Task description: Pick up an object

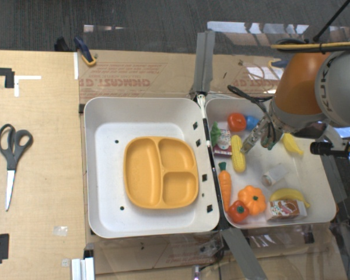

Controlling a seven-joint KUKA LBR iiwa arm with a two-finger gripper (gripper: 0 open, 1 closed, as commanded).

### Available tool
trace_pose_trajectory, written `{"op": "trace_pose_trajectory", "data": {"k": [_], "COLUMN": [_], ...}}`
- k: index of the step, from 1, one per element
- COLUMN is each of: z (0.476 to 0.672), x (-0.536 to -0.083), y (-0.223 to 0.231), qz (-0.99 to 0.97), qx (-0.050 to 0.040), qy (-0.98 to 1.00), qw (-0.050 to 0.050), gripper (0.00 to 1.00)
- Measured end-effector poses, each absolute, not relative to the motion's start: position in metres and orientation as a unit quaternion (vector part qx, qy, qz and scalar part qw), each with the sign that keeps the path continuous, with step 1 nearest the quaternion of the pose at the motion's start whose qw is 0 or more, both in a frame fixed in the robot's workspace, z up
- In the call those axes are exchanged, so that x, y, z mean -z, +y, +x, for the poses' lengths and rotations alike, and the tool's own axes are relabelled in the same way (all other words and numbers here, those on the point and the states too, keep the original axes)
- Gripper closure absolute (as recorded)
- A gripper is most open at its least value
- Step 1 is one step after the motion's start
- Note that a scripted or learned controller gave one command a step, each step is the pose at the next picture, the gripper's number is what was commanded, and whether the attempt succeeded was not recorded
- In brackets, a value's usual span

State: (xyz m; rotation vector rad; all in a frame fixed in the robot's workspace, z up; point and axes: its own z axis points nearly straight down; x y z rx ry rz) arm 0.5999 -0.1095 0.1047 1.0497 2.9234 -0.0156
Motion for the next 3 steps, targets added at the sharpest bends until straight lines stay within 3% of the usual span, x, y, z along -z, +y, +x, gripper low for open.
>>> {"op": "trace_pose_trajectory", "data": {"k": [1,2,3], "z": [0.598,0.565,0.491], "x": [-0.105,-0.093,-0.092], "y": [-0.109,-0.098,-0.108], "qz": [0.325,0.385,0.465], "qx": [0.0061,0.0005,0.0005], "qy": [0.945,0.923,0.886], "qw": [0.018,0.003,0.0], "gripper": [0.0,0.0,0.0]}}
